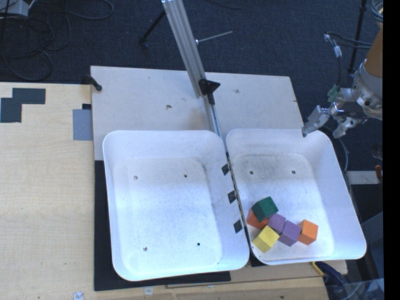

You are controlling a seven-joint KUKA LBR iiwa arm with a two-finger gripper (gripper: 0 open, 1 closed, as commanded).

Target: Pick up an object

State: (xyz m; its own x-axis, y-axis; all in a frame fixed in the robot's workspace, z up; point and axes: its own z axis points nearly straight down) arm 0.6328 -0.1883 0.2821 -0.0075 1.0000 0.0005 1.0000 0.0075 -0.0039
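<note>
Nearest, in the front of the right bin [337, 186], the blocks huddle: a yellow block [267, 237], two purple blocks [284, 229], an orange block [308, 231] and a green block [265, 207] resting on another orange one. The left bin [125, 167] lies alongside. Farther back, my tool [330, 122] hangs past the right bin's far corner, its fingers spread wide, gripping nothing.

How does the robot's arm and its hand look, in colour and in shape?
At the view's right edge, the arm shows an orange band above a grey wrist. The hand is silvery metal with two short fingers, and thin cables run along it.
</note>
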